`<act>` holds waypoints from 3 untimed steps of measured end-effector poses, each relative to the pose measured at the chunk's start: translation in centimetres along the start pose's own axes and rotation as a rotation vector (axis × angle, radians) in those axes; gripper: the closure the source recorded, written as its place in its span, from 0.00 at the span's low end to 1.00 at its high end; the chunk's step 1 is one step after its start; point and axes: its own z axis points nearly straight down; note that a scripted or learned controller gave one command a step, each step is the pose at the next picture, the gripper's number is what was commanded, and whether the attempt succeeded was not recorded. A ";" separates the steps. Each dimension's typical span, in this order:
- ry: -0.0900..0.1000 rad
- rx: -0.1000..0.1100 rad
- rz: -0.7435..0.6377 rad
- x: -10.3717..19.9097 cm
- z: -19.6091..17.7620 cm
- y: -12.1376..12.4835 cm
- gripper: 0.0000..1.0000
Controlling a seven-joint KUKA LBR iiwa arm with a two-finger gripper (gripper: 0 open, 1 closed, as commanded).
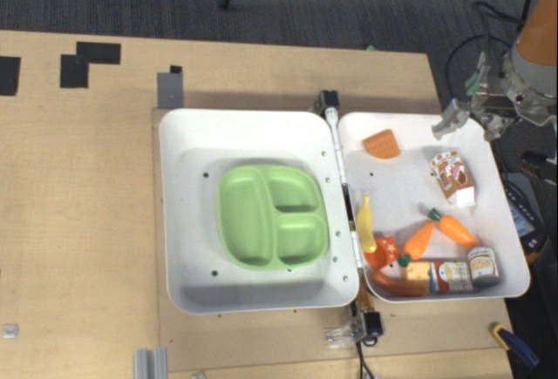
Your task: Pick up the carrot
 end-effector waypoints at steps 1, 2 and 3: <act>0.002 0.004 -0.030 0.5 15.0 -7.9 0.00; -0.002 -0.004 -0.479 -2.4 15.9 -10.9 0.00; -0.001 -0.005 -0.559 3.8 15.8 -10.0 0.00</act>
